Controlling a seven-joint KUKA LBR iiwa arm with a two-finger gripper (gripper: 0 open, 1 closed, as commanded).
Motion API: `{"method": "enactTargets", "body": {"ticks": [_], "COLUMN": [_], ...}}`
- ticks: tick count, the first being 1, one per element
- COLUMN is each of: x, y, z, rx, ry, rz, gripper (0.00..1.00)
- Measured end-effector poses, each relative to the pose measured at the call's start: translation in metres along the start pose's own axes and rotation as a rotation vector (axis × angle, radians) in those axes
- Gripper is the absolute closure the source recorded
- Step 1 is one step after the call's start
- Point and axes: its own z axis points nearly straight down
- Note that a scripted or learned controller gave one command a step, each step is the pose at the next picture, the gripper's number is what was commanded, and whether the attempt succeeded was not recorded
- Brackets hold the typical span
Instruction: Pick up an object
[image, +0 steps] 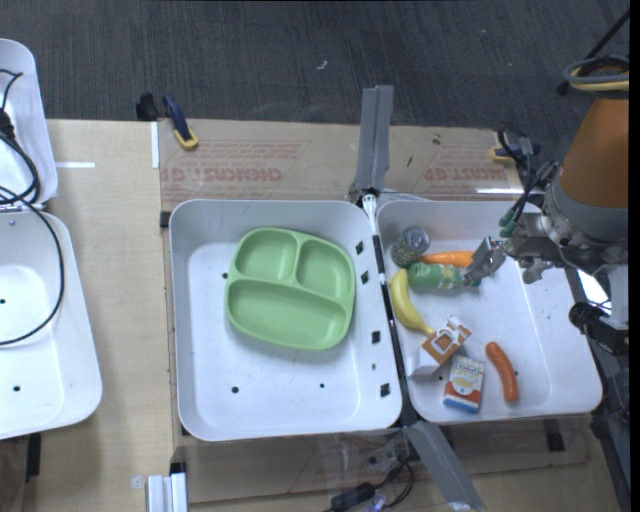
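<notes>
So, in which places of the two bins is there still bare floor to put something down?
Left bin: a bare strip runs in front of and left of the green divided plate. Right bin: bare floor lies right of the sausage. It is crowded around the banana, carrot and gripper.

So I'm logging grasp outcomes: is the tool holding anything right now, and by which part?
Cannot be told. The tool sits over the green item beside the carrot, but no hold shows at this angle.
</notes>
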Motion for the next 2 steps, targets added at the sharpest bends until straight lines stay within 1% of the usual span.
{"method": "enactTargets", "body": {"ticks": [1, 2], "x": [0.003, 0.017], "y": [-0.053, -0.001], "z": [-0.056, 0.031], "rx": [-0.002, 0.001], "ry": [-0.001, 0.0], "rz": [0.116, 0.194], "gripper": [0.0, 0.0]}}
